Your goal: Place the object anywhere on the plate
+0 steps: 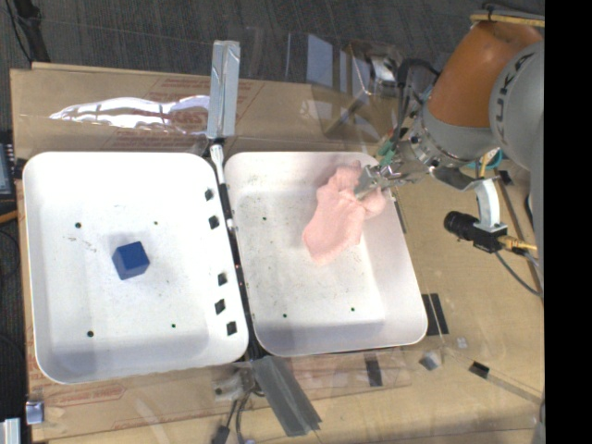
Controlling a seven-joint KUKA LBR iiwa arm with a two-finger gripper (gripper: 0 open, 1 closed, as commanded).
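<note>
My pincer (377,179) pinches the top of the pink cloth (337,215) in the right bin (398,313). A blue block (131,259) sits in the left bin (55,340). I cannot read any words.

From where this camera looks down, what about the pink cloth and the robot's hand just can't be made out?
- Gripper: too small and blurred at the pink cloth to tell if it grips it.
- Arm: cut off by the right edge.
- Right bin: its floor under the cloth is hidden.
- Blue cube in the left bin: underside hidden.
</note>
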